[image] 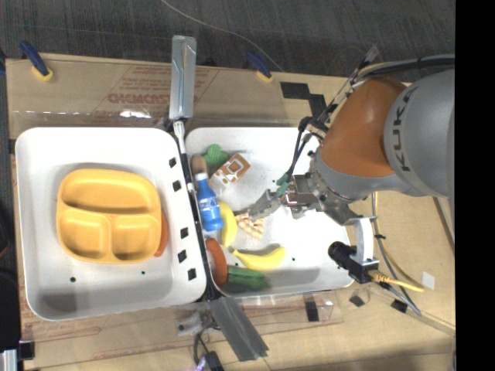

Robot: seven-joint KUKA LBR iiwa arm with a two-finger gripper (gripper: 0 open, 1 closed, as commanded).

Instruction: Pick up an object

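Note:
The right bin [317,273] holds several small items along its left side. A blue bottle [207,204] lies against the divider, with a yellow piece [229,224] beside it. A banana [260,257] lies near the front, next to a red item [217,262] and a green item [246,279]. A brown and white box [231,169] and a green toy [214,155] sit at the back. My gripper [255,205] reaches left over the bin's middle, just above a small orange-striped piece [249,226]. I see nothing held in it.
The left bin [31,153] contains a yellow compartment tray [110,215]. A metal divider bar [182,76] runs between the bins. The grey and orange arm [371,141] covers the right bin's right side. Bare white floor shows at the right bin's front right.

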